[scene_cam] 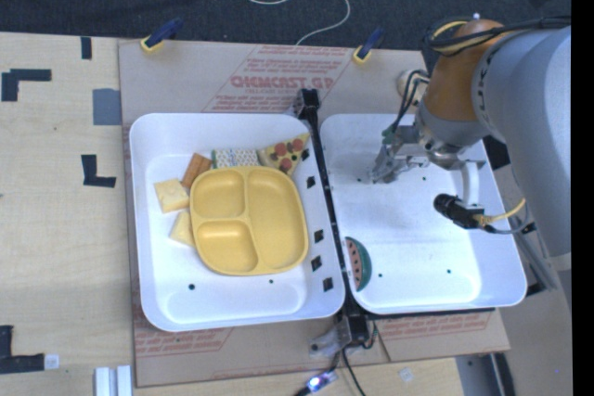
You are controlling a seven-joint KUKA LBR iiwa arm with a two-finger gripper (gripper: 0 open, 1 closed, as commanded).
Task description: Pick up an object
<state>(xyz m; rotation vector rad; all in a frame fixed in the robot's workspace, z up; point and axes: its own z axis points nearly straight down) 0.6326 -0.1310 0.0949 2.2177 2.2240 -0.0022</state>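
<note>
My gripper (pixel 388 166) hangs over the upper middle of the right bin (pixel 418 227), fingers pointing down and to the left, with nothing seen between them. A watermelon slice (pixel 358 261) lies at the right bin's lower left edge, well below the gripper. In the left bin (pixel 153 199) sits a yellow divided plate (pixel 249 220). Around the plate lie a pizza slice (pixel 285 151), a brown cracker (pixel 195 169) and pale yellow cheese pieces (pixel 172 195).
A black divider (pixel 320 190) runs between the two bins. The arm's grey body (pixel 529 125) covers the right bin's upper right corner. A white cable (pixel 297 0) loops on the dark floor behind the cardboard base.
</note>
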